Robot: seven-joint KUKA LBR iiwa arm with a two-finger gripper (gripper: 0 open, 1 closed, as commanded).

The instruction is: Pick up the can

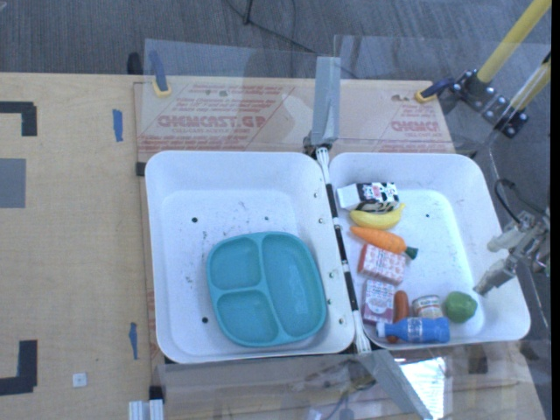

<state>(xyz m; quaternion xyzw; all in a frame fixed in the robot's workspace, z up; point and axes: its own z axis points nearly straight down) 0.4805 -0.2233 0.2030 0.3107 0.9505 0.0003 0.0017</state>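
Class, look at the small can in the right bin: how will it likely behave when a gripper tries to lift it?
The can looks short and rigid, so it should hold its shape when squeezed. Its round wall may slip or roll if nudged sideways. It sits packed between the blue bottle, the green ball and a sausage, so fingers will probably bump those neighbours.

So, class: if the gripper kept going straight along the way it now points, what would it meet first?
The gripper at the right bin's right edge points down-left. Probably the green round fruit comes first, with the can just beyond it; height above the bin is unclear, so it might pass over.
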